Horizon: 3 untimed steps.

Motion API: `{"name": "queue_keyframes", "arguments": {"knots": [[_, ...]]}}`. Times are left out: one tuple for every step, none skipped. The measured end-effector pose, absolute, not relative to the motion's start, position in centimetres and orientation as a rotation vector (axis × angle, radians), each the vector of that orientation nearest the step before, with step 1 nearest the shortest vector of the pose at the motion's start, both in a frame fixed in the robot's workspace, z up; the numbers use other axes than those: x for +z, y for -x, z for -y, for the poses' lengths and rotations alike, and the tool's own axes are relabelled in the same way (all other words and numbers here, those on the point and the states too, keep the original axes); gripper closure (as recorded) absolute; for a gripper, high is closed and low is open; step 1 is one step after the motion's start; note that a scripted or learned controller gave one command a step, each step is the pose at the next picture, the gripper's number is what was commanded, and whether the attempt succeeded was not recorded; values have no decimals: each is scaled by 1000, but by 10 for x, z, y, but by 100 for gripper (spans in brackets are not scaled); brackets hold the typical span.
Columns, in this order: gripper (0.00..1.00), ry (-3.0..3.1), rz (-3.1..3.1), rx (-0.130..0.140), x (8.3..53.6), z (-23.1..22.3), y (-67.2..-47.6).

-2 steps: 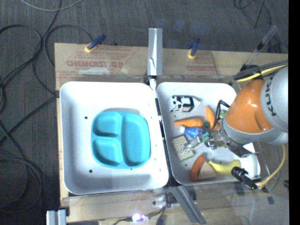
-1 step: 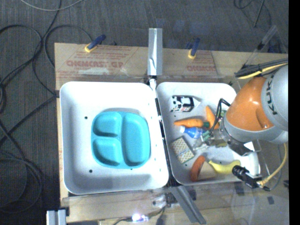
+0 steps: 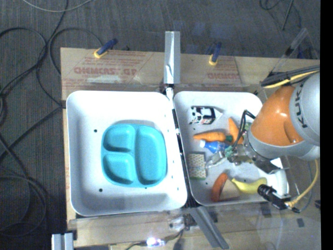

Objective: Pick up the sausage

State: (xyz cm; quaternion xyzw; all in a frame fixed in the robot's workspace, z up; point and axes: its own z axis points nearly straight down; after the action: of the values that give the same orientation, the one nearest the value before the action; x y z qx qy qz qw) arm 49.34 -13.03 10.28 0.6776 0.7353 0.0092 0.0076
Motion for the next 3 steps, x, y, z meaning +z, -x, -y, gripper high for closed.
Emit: {"name": "queue_keyframes", "arguments": {"knots": [[0, -2601, -1754, 15, 89, 152, -488], [0, -2789, -1417, 15, 89, 136, -488], [0, -2938, -1115, -5, 91, 127, -483]]}}
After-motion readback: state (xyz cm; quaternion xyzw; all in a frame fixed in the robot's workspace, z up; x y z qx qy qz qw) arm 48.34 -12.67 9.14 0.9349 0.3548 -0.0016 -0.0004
